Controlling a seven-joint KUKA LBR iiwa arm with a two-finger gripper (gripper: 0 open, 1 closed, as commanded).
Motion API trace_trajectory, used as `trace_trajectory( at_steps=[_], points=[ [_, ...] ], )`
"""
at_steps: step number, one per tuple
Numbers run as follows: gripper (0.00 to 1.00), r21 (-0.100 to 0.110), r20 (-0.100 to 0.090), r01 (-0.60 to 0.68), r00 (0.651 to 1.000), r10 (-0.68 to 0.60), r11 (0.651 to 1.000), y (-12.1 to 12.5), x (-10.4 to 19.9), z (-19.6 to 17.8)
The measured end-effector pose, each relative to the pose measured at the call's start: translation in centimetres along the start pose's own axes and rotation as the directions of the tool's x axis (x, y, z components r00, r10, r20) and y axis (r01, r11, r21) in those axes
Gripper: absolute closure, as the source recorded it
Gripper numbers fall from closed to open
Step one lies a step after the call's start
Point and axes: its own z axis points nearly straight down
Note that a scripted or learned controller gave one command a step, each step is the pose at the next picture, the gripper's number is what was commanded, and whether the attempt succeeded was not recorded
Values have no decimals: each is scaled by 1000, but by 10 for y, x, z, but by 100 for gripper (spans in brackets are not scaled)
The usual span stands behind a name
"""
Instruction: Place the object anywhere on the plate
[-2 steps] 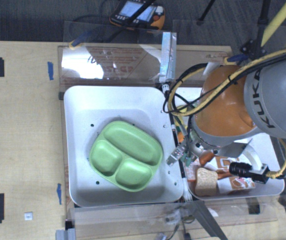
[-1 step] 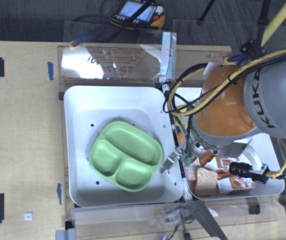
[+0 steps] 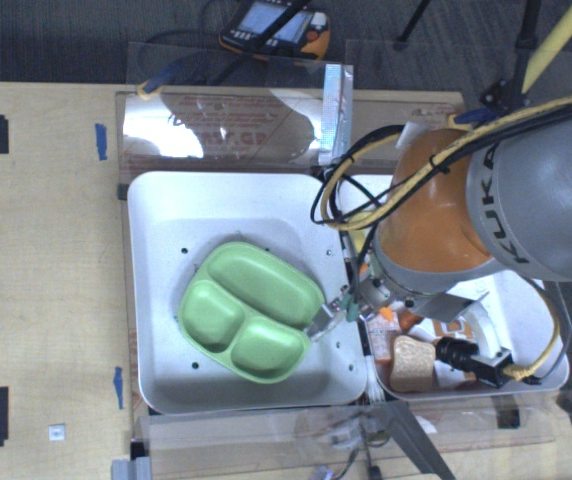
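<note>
- The camera view showed two white bins, one green plate (image 3: 251, 308), one arm (image 3: 526, 198) with one gripper (image 3: 334, 313), one tan block (image 3: 413, 363) and one small orange piece (image 3: 409, 320).
- The left bin (image 3: 166, 218) held the plate alone, lying flat and turned at a slant, with bare bin floor all around it.
- The plate had three compartments, one long and two smaller, and nothing lay in any of them.
- The right bin (image 3: 526, 390), to the right of the plate, held the tan block and the orange piece. The arm hid much of its floor.
- The tan block lay right of the plate, just past the wall between the bins and apart from the plate. It looked squarish and pale brown, with a darker upper edge.
- The orange piece lay just above the block, partly under the wrist.
- The gripper hung just beside the plate's right rim, over the left bin. How far open it stood, and whether it had hold of anything, could not be told.
</note>
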Motion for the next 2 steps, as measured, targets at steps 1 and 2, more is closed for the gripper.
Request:
trace_trajectory(
  at_steps=[1,2],
  points=[
    [100,2,0,-3,1000,3,1000,1,-1,-7],
    [100,0,1,-136,991,136,991,5,8,-56]
  ],
)
